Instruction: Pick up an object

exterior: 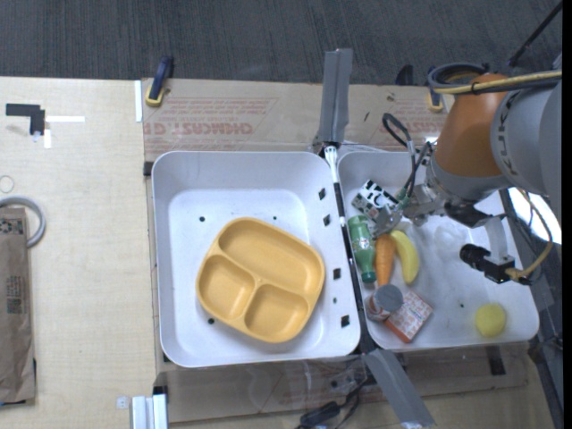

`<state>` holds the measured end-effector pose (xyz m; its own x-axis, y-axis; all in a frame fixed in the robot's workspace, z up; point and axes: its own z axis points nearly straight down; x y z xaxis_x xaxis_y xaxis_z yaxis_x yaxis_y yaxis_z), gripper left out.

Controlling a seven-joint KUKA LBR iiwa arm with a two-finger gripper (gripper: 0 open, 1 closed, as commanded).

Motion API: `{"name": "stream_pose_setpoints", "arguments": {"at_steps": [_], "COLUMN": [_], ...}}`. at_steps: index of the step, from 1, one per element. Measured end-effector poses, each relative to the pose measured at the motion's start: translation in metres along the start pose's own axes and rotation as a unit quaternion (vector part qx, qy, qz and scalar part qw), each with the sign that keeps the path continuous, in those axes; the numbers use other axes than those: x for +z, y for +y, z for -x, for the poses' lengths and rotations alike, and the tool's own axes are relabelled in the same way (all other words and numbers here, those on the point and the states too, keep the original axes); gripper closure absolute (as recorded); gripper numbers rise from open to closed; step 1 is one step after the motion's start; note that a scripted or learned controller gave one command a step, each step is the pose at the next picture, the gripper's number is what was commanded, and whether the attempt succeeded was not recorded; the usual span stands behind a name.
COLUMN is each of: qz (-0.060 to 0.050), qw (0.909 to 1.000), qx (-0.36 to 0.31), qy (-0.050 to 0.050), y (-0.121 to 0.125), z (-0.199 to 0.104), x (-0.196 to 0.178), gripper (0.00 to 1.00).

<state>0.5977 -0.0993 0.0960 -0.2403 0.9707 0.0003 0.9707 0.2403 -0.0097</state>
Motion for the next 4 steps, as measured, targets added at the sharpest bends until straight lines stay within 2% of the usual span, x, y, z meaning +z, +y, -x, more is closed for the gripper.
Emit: {"name": "stream_pose_setpoints", "arguments": {"at_steps": [1,2,3,4], "qz": [0.003,0.002,0.002,0.000], "qw": [1.0000,1.0000,1.0000,1.0000], "qx": [-0.004,-0.003,-0.004,-0.003], "qy": [0.000,0.001,0.001,0.001], "y": [-0.026,-0.026,-0.026,-0.027], "z": [0.046,0.047,0.047,0.048], "x": [0.007,0.000,0.000,-0.007], "gripper": [0.00,1.00,0.00,1.00]}}
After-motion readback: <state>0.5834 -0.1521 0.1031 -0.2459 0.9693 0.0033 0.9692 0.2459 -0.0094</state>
